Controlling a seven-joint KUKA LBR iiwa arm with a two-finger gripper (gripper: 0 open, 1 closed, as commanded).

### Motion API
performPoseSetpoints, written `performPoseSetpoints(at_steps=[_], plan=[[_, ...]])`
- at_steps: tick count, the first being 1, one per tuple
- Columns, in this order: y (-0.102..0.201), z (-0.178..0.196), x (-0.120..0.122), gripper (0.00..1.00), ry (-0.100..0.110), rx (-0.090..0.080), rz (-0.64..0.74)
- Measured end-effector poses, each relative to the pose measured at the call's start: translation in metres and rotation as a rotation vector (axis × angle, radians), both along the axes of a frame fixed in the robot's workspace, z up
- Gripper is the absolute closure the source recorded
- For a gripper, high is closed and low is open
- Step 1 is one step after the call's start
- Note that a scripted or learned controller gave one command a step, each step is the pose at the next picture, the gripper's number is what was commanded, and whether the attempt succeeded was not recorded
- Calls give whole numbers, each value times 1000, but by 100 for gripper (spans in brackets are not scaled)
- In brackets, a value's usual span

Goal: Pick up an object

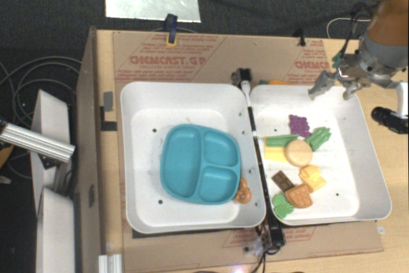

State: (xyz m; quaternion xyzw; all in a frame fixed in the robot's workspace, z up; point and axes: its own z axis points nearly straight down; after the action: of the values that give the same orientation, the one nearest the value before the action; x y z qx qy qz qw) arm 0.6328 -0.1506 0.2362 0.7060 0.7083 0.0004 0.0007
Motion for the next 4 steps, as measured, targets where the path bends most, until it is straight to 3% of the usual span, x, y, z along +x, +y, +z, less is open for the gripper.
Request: performPoseSetpoints(at_steps=[1,2,3,4], plan=[[2,-132,10,0,1,0,2],[16,-152,-7,0,0,0,0],[16,-140,-5,100,-4,0,0],[16,-140,-5,0,-4,0,1]])
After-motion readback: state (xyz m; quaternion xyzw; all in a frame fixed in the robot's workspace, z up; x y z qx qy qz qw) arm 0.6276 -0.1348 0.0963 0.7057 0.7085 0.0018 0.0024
